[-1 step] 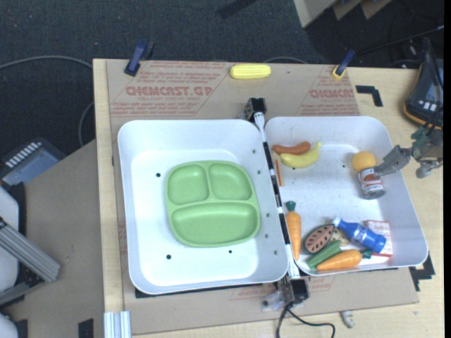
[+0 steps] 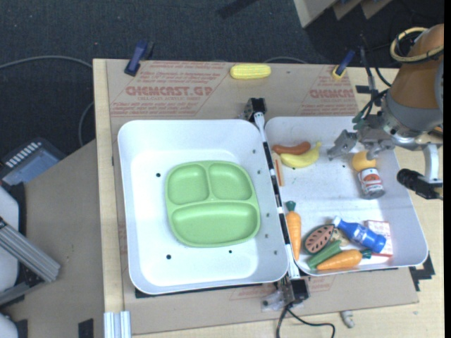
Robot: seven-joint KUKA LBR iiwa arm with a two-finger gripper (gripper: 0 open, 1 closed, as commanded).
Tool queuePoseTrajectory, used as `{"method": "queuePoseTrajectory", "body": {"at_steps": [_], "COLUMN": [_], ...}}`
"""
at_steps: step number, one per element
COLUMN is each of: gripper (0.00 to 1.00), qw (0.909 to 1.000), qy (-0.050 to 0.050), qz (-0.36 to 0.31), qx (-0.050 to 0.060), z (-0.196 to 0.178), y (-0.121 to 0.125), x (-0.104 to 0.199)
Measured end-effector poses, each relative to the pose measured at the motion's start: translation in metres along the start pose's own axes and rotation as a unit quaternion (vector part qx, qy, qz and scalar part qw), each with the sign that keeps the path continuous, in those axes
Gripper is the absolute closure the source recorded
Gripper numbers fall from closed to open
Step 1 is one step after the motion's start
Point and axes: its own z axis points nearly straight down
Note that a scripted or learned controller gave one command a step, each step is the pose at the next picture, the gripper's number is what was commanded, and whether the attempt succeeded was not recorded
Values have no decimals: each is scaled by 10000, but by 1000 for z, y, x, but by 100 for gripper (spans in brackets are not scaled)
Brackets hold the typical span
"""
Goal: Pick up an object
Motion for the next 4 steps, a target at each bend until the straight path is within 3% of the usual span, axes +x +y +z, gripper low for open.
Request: {"method": "queuePoseTrajectory", "body": {"at_steps": [1,2,3,4], "gripper": [0,0,0,0], "qw": [10000,10000,10000,10000], "qy": [-12,-4,4,39], "qz": [-1,6,3,-23], "qx": [-24,-1,-5,-23], "z": [44,65,65,64], "y": [-5,-20,-69,18], "x": [-27,-36,-40,-45]}}
